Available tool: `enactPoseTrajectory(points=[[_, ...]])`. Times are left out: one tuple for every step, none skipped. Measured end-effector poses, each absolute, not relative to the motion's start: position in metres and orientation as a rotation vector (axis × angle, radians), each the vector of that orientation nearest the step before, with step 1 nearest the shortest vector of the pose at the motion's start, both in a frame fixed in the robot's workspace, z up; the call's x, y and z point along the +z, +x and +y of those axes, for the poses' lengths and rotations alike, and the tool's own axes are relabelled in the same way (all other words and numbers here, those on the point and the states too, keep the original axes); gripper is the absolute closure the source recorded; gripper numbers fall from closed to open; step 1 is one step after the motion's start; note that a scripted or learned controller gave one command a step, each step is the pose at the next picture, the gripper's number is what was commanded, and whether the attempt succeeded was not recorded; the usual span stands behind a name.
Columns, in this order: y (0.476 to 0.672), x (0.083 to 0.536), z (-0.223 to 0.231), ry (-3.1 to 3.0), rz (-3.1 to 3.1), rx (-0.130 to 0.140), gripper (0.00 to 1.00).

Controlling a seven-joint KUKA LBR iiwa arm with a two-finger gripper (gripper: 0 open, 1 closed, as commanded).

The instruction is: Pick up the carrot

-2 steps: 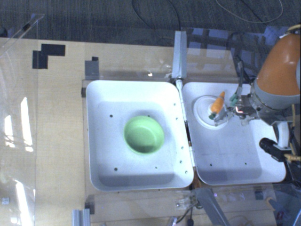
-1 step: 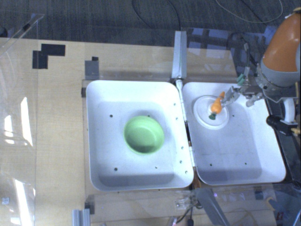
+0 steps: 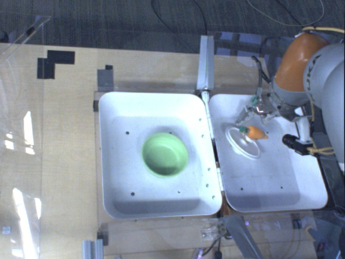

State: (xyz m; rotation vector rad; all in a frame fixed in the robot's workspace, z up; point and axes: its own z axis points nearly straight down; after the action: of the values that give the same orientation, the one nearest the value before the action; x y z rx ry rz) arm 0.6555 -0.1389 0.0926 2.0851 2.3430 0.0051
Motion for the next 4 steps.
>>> enactPoseTrajectory(points=[[0.606, 0.089, -0.141, 1.692, 2.635, 0.008, 0.0], [0.524, 0.162, -0.12, 1.789, 2.565, 0.012, 0.0], [0.493, 0.208, -0.19, 1.44, 2.775, 0.004, 0.0], [0.525, 0.103, -0.178, 1.217, 2.871, 0.008, 0.0]])
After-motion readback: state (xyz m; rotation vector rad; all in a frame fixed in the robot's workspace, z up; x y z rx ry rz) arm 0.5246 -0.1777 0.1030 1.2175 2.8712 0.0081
